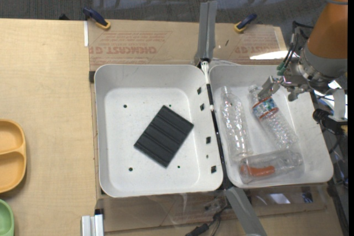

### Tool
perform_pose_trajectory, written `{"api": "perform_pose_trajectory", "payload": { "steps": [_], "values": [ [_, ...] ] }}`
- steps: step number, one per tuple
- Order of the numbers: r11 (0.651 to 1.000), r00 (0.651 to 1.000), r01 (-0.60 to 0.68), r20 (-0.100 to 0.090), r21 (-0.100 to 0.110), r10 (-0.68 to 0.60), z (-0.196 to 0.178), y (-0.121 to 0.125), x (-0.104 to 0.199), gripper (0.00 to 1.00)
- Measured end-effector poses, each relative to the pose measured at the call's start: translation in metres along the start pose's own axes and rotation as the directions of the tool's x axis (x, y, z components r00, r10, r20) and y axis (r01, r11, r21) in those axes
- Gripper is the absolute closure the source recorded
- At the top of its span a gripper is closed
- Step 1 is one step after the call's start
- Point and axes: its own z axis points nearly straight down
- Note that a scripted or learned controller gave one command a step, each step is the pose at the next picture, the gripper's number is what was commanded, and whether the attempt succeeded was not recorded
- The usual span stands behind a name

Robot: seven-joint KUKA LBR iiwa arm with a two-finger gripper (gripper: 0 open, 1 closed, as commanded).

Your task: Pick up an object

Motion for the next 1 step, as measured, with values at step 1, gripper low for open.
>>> {"api": "perform_pose_trajectory", "payload": {
  "steps": [1],
  "values": [
    [0.998,0.998,-0.069,0.0,-0.001,0.069,0.0424,0.0348,-0.0029,0.0]
  ]
}}
